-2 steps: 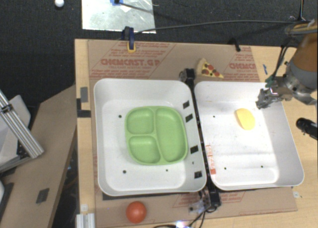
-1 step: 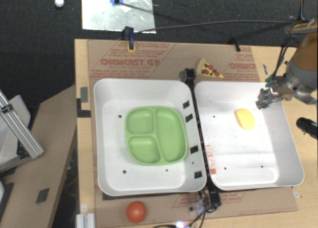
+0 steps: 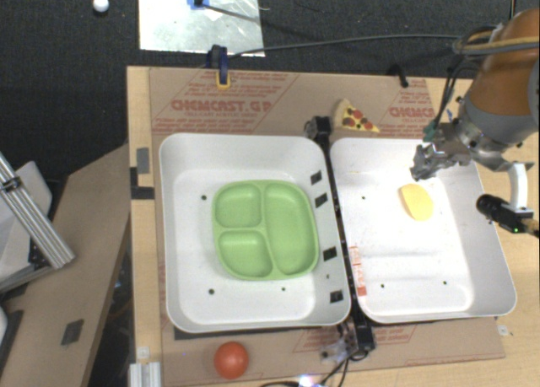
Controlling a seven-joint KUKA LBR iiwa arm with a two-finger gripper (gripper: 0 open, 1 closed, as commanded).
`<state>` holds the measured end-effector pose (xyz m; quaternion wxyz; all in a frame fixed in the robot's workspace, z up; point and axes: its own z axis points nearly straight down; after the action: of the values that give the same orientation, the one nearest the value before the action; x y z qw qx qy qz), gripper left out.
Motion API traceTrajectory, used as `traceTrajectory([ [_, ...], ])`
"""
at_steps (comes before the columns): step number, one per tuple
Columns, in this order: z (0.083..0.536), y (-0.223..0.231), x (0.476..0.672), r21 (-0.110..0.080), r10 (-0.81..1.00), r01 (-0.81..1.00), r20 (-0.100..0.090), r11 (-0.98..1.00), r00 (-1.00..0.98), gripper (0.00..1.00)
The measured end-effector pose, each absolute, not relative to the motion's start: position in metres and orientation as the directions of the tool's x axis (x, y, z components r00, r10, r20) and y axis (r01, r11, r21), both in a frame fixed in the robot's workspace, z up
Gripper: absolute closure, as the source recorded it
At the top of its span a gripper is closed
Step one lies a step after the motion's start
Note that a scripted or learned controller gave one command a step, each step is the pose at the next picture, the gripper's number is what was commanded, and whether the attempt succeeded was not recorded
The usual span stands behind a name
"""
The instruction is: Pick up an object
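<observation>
Landmark: the right shallow white plastic bin (image 3: 422, 292). A pale yellow rounded soft-looking object (image 3: 416, 201) lies on this bin's floor, toward its far half, apart from the walls. The grey two-finger gripper (image 3: 424, 163) hovers just beyond that object, near the bin's far-right corner; whether it is open or closed, I cannot tell.

Outside the bin: a green three-compartment plastic tray (image 3: 264, 228) sits in the left white bin (image 3: 181, 292); a toy pizza slice (image 3: 355, 117) lies past the far rim on the table (image 3: 253, 103); a red-orange ball (image 3: 230, 359) rests off the near-left corner.

Progress, as judged: nothing lifted. Descent, grasp and lift remain.
</observation>
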<state>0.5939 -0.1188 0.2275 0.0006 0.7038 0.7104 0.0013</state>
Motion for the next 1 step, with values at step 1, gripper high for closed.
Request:
traceTrajectory([
  [1,0.2373,-0.0651,0.5956,0.003,1.000,1.000,0.001,0.010,-0.010,1.00],
])
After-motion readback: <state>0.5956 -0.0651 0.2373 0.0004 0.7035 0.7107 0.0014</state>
